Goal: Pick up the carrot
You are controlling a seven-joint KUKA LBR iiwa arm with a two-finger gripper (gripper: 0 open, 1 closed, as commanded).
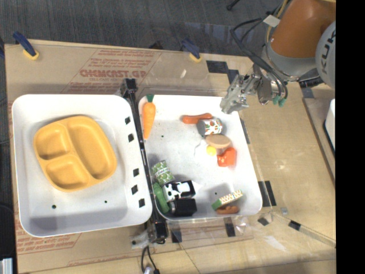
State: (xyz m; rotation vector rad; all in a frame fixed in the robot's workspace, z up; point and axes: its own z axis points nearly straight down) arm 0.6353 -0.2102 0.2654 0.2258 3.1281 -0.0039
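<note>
Orange carrot (148, 117) lies along twelve-to-six at right bin's (251, 170) left wall, toward nine o'clock from gripper (232, 103), grip state unreadable.

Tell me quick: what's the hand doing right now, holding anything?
Hand: open or closed cannot be told; nothing seen in it, over the right bin's far right corner. Carrot lies at the bin's left wall.

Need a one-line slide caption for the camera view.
Claw hovers at the right bin's far corner; carrot lies against the left wall, untouched.
</note>
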